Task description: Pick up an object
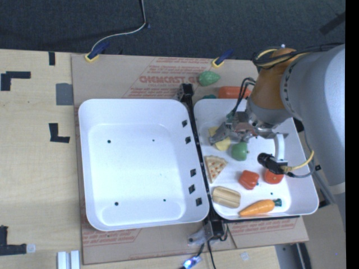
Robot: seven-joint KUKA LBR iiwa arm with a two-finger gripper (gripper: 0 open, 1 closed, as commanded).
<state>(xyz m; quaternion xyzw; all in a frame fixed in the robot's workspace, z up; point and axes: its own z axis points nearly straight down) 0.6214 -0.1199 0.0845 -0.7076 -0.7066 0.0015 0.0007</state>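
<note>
Stood on a tan bench (33,150) marked with black tape pieces, under a sheet of printed brown cardboard (160,77); bordered at twelve o'clock by dark carpet (224,10) crossed by a thin pale cable (132,29); held two white bins side by side, the left bin (134,161) at nine o'clock of the right bin (300,198). Reached in from three o'clock as a grey arm (322,105) with an orange band (269,86); ended in the gripper (224,132) low over the right bin's upper part, just beside a yellow piece (222,145) and near a green round piece (239,151) at its five o'clock; could not tell how far the fingers stood apart, nor whether anything lay between them. Lay scattered below in the same bin: a waffle-patterned wedge (214,166), a red pepper-like piece (249,179), a red round piece (273,177), a tan bread-like loaf (226,196), and a carrot (258,207) at six o'clock; rested outside on the cardboard at twelve o'clock, a green lump (208,78) and an orange-red piece (230,92).
</note>
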